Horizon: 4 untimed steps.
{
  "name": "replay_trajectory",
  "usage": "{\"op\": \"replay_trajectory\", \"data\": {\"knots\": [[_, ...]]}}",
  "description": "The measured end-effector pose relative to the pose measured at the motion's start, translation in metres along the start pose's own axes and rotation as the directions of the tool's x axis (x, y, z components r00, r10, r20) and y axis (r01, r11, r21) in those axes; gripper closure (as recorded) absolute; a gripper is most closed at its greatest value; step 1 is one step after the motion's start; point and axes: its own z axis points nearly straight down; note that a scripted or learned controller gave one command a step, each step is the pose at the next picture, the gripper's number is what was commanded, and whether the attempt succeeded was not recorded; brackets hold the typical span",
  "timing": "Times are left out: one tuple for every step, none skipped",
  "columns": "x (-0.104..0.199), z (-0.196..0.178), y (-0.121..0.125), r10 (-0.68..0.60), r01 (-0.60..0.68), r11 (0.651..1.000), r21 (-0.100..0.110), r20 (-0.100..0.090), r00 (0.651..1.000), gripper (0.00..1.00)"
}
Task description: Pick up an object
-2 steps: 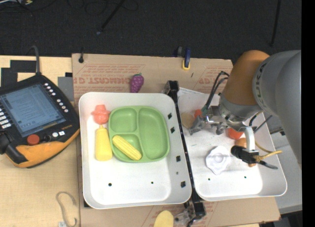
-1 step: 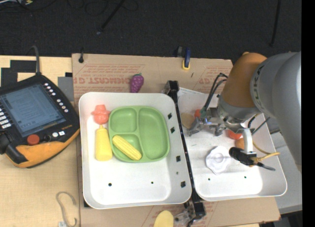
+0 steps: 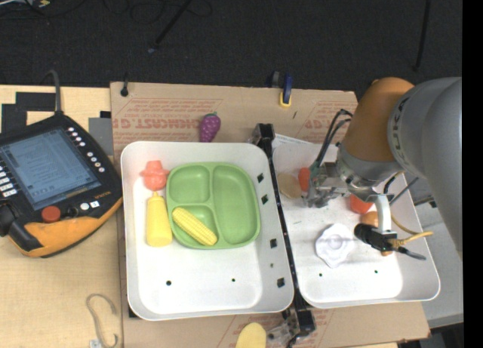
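Two shallow white bins sit side by side on the bench (image 3: 45, 294). The left bin (image 3: 143, 294) carries a green divided plate (image 3: 241, 218) with a corn cob (image 3: 195, 226) lying on it and a yellow bottle (image 3: 157, 222) just beside it. The right bin (image 3: 407, 282) holds the objects nearest the arm.

The claw (image 3: 321, 192) hangs low over the upper left part of the right bin. A small orange-red piece (image 3: 303, 179) lies just beside it, on the side toward the left bin. A second orange-red piece (image 3: 361, 204) lies near it on the opposite side, partly covered by the wrist. A pale crumpled item (image 3: 332, 244) rests lower in the view, apart from both. Whether the claw is spread or pressed together cannot be told from this slant, and no object is seen gripped in it.

Likely failure modes:
- **Closing on nothing.** The claw appears to stand between the two orange-red pieces rather than over either one.
- **Pushing the object away.** A small sideways error could nudge the nearer piece toward the bin wall, and a rounded piece would probably roll off.
- **Wrist contact.** The bulky wrist may knock the second piece during descent.
- **Weak hold.** The pale item looks thin and soft, so a grip on it might slip as the arm lifts.
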Motion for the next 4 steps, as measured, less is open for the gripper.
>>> {"op": "replay_trajectory", "data": {"knots": [[0.000, -0.058, 0.009, -0.007, 0.007, 1.000, -0.007, 0.002, 1.000, 1.00], [0.000, -0.101, 0.011, -0.007, 0.007, 1.000, -0.007, 0.002, 1.000, 1.00], [-0.001, -0.133, 0.012, -0.008, 0.008, 1.000, -0.007, 0.001, 1.000, 1.00], [0.048, -0.141, -0.002, -0.011, 0.011, 1.000, -0.002, -0.001, 1.000, 1.00]]}}
